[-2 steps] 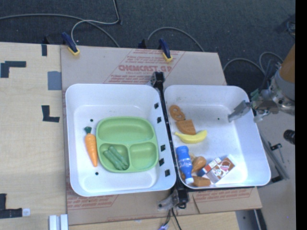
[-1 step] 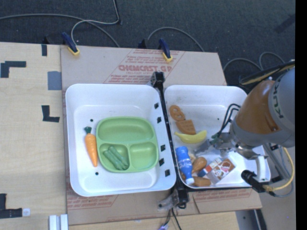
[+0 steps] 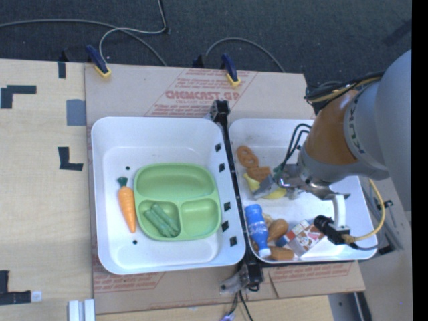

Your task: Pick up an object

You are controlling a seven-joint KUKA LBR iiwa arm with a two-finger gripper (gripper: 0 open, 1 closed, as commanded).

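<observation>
Arm's wrist covers much of the right bin (image 3: 348, 129), hiding part of its contents; items along the front wall are crowded and hard to name beyond a blue bottle (image 3: 255, 225) and brown pastry-like pieces (image 3: 249, 157). End effector (image 3: 275, 181) down among yellow, banana-like object (image 3: 267, 191); grip state cannot be told. Left bin (image 3: 110, 134): green divided tray (image 3: 178, 200), toy carrot (image 3: 127, 207) beside it.

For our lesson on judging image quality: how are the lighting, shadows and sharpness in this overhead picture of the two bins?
Camera view: even, soft light, with no harsh glare on the left bin; faint shadows along the green tray and carrot; the arm darkens part of the right bin; the small items there look slightly soft; the upper arm near the right edge is blurred, being close to the lens.
</observation>
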